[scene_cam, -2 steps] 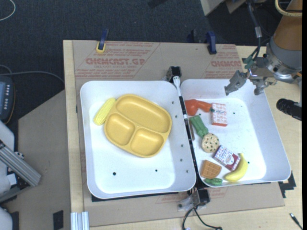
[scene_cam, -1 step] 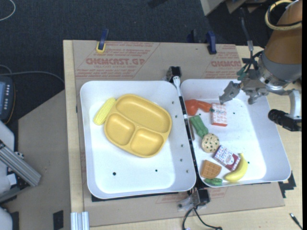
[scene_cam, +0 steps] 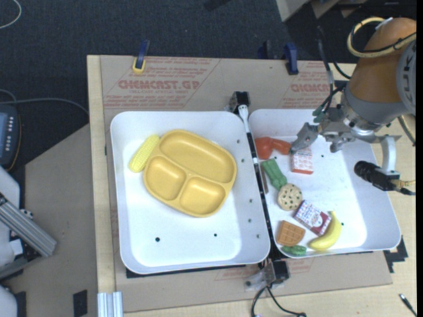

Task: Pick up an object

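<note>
So the small red-and-white carton (scene_cam: 302,162) sits in the right white bin (scene_cam: 370,210), in its upper left part, directly under the two-finger gripper (scene_cam: 322,137). The grey fingers (scene_cam: 305,137) look spread apart, one coming down by the carton's top left corner and the other off to the right above bare bin floor, and nothing is pinched between them. Whether the left fingertip actually touches the carton I can't tell from this angle. Just left of that finger there's a flat orange-red piece (scene_cam: 269,146) against the bin's left wall, and right below it a green pickle-shaped toy (scene_cam: 273,174) lying at a slant. Further down from the fingers comes a round chocolate-chip cookie (scene_cam: 289,196), then a small red-and-white printed packet (scene_cam: 312,217), with a yellow banana (scene_cam: 328,233) curled just beside the packet near the front rim. A square tan waffle-like cracker (scene_cam: 289,233) lies left of the banana, and a little green thing (scene_cam: 297,249) pokes out below it, too small to make out. The grey arm with the orange band (scene_cam: 380,58) comes in from the right. Well to the left of the fingers, the other white bin (scene_cam: 125,177) holds a yellow three-compartment plastic plate (scene_cam: 190,172), and a yellow corn cob (scene_cam: 143,152) rests touching its upper left edge.
</note>
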Available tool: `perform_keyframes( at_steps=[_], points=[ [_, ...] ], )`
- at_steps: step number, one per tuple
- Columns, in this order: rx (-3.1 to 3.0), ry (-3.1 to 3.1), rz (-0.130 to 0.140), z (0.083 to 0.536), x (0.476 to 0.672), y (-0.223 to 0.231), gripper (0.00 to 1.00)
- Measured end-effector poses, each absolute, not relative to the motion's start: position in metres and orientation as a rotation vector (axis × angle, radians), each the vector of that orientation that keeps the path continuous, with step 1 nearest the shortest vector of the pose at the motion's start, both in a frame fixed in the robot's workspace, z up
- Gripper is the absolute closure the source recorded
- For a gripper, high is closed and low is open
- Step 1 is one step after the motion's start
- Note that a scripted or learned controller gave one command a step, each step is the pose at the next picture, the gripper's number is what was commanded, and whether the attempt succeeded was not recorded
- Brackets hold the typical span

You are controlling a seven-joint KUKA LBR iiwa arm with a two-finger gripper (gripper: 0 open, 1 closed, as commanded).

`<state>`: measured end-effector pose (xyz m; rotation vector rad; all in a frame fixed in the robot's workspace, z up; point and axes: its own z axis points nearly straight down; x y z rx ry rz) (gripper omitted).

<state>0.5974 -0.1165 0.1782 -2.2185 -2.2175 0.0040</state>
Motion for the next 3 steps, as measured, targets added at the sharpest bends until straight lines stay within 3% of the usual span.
perform_keyframes(
  at_steps=[2, 3],
  points=[
    [-2.218, -2.218, 0.004, 0.083, 0.603, -0.116, 0.0],
    [-2.222, -2.22, 0.0, 0.095, 0.604, -0.117, 1.0]
  ],
)
